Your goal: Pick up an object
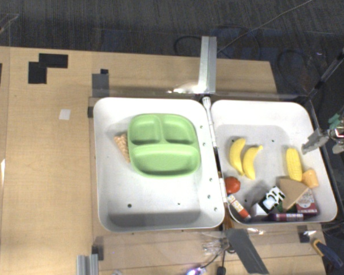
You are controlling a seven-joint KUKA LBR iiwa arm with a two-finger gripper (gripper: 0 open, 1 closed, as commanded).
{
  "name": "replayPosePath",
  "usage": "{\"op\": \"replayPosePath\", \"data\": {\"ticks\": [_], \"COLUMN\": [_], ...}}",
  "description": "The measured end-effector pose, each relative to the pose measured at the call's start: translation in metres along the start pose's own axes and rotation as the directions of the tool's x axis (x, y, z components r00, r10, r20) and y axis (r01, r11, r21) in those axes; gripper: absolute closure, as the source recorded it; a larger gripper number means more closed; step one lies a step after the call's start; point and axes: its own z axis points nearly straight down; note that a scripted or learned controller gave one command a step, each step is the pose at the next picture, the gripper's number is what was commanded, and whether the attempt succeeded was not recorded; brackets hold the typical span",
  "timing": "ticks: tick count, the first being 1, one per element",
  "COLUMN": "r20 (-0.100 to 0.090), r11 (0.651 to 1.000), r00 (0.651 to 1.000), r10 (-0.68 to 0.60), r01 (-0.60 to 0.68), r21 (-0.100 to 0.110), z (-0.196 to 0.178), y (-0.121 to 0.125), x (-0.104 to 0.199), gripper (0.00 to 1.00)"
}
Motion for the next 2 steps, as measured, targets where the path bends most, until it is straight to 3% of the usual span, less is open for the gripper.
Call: {"op": "replayPosePath", "data": {"ticks": [1, 2], "r20": [-0.001, -0.003], "r11": [0.974, 0.917], "r00": [0.974, 0.917], "r10": [0.225, 0.398], "r01": [-0.225, -0.398], "r21": [0.006, -0.007], "z": [0.122, 0.173], "y": [0.011, 0.046], "x": [0.033, 0.074], "gripper": [0.0, 0.0]}}
